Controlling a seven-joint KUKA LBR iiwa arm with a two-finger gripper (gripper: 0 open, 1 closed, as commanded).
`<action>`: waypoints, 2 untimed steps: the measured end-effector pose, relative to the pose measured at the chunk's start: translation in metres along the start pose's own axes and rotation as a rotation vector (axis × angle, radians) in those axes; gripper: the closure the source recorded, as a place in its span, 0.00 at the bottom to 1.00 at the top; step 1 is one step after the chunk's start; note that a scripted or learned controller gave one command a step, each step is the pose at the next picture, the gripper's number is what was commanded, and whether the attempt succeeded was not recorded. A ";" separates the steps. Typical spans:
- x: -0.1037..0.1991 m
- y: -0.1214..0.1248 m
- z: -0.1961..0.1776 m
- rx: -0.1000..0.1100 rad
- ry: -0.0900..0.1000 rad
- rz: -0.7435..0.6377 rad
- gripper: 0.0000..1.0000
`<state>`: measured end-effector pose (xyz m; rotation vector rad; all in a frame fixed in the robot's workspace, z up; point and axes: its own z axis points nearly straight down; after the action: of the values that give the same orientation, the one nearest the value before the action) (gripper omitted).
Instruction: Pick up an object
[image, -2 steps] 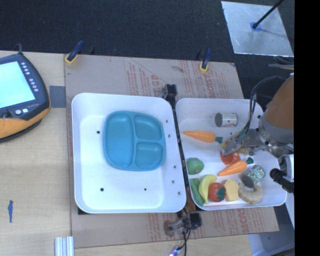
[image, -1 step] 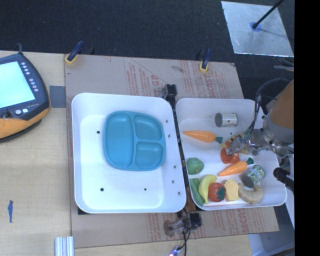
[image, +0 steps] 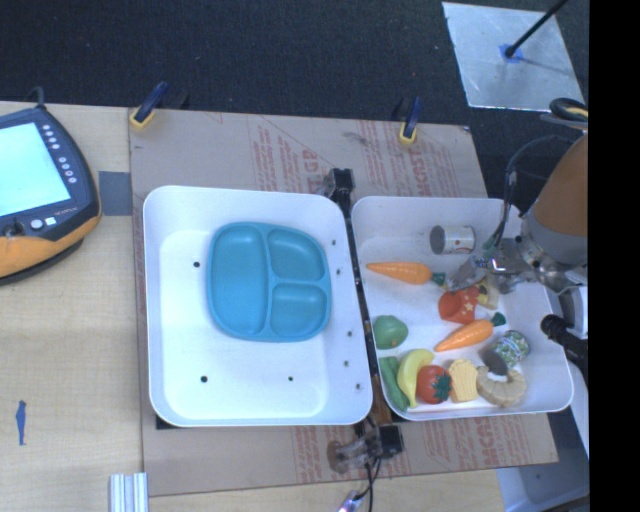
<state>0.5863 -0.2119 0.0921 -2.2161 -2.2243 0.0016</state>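
Two white bins sit side by side on the tabletop (image: 80, 340), and I'm over the right bin (image: 420, 212). My fingers (image: 478, 276) are low among the toy food, just above the red strawberry (image: 458, 305); whether they're wide or narrow, I can't tell. One carrot (image: 400, 271) lies to their left, another carrot (image: 465, 336) below the strawberry. The left bin (image: 165, 300) holds a blue divided plate (image: 268, 281).

Plate (image: 268, 281) in left bin (image: 170, 380)
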 end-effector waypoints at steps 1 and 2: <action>-0.001 0.062 0.004 0.028 0.006 -0.004 0.00; -0.001 0.060 0.003 0.020 0.004 -0.002 0.00</action>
<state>0.6463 -0.2123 0.0890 -2.2020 -2.2147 0.0194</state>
